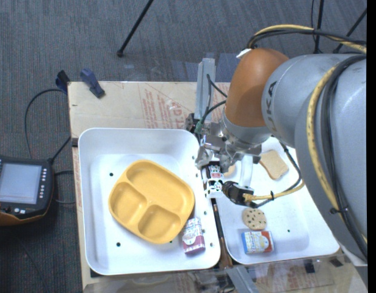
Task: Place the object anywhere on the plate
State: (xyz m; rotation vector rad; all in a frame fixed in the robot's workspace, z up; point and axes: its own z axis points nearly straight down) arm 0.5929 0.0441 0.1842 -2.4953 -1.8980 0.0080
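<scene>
We see the grey arm with its orange band reaching in from the right, its hand (220, 166) hanging over the seam between two shallow white plastic bins on the counter (133, 105); whether that hand is wide, narrow or carrying anything we cannot tell, since the wrist and cabling hide its tips. The yellow three-compartment plastic plate (151, 200) lies in the middle of the left bin (90, 163), which we judge leaves it reachable from above on every side. Just beside the plate's near right corner, close to or touching its rim, lies a small pink-and-white carton (193, 236), off the plate. In the right bin (298, 224) rest a tan slice of toy bread (274, 163) at the far side, a round chocolate-chip cookie (254, 218) nearer, and a small blue-and-orange box (257, 242) nearest of all. We cannot say which of these is the object to be placed. The bins sit on a pale board, grey carpet lies around it, a handheld control pendant (20, 188) rests at the left, and thin dark tripod legs (139, 20) cross the far floor.
</scene>
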